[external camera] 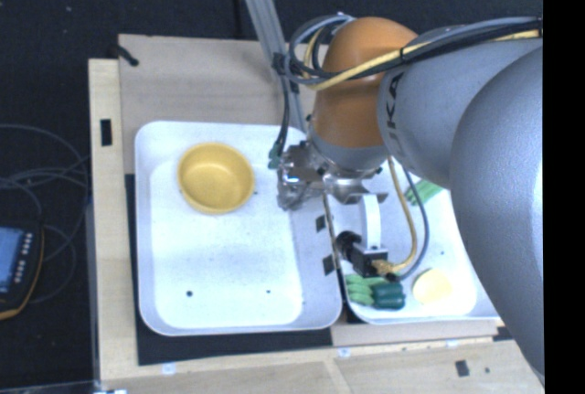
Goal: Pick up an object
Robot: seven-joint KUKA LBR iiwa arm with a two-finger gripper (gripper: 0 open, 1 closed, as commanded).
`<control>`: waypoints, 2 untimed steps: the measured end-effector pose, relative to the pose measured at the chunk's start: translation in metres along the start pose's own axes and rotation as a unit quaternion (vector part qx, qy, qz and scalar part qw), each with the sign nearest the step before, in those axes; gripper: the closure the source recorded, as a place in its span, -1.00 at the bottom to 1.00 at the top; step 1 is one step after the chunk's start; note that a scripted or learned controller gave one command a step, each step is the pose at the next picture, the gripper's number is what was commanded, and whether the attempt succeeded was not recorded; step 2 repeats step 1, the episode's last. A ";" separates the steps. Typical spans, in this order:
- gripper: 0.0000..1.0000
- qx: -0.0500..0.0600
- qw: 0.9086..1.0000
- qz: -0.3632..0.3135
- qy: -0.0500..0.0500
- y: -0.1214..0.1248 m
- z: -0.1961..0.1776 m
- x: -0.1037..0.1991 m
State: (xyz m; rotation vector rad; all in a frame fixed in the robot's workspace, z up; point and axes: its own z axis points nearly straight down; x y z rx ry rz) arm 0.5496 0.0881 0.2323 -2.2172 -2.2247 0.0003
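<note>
Here your pincer (pixel 294 182) hangs over the seam between the two bins, and the yellow bowl (pixel 216 177) sits at its nine o'clock in the left bin (pixel 219 292), near but apart. You cannot tell its opening, and nothing shows in its grasp.

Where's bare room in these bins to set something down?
Left white bin: the floor below and right of the round yellow bowl is bare. Right white bin is crowded: green block, pale yellow disc, and the grey arm overhead.
</note>
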 end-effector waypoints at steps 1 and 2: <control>-1.00 0.000 1.000 0.002 0.000 0.000 -0.001 -0.002; -1.00 0.000 1.000 0.002 0.000 0.000 -0.001 -0.002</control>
